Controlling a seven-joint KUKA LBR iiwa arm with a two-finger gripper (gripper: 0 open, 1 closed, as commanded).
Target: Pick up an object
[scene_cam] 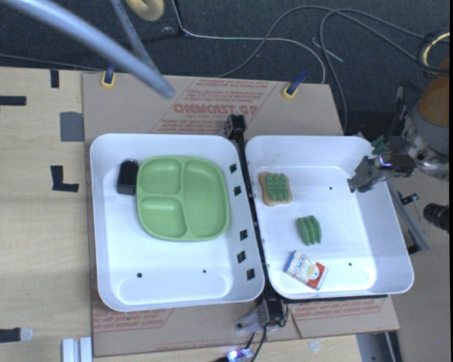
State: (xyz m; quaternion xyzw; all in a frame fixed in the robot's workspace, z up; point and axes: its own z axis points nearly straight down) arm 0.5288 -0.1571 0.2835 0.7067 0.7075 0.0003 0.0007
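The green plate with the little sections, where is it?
The green plate lies in the left bin, toward its back, with a small black block touching its left edge.

Pale wooden bench [30, 225], brown cardboard sheet [211, 104], dark carpet [302, 29] with loose cables [287, 21] beyond.

High slanted view over both bins [98, 225]

The arm [430, 119] is cut off by the right edge; the gripper [366, 173] is seen too small for its finger state to be judged; the print on the small packet [306, 270] cannot be read.
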